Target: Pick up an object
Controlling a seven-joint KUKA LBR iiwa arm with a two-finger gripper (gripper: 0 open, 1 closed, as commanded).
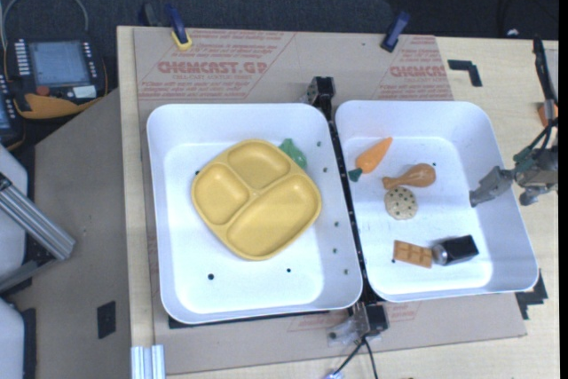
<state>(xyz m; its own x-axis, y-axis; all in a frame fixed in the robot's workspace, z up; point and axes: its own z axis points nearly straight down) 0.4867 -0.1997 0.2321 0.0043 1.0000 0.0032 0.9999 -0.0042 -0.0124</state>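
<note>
The right bin holds an orange carrot, a brown drumstick, a speckled round cookie, a brown wafer and a small black block. My gripper hangs over that bin's right rim, to the right of the drumstick and above the black block. It is open, with nothing between its fingers. In the left bin lies a yellow divided plate, and a green piece peeks out behind its far edge.
A black divider with clamps runs between the two bins. Blue clips pin the cardboard sheet at the back. A handheld control pad lies off the bench at the far left.
</note>
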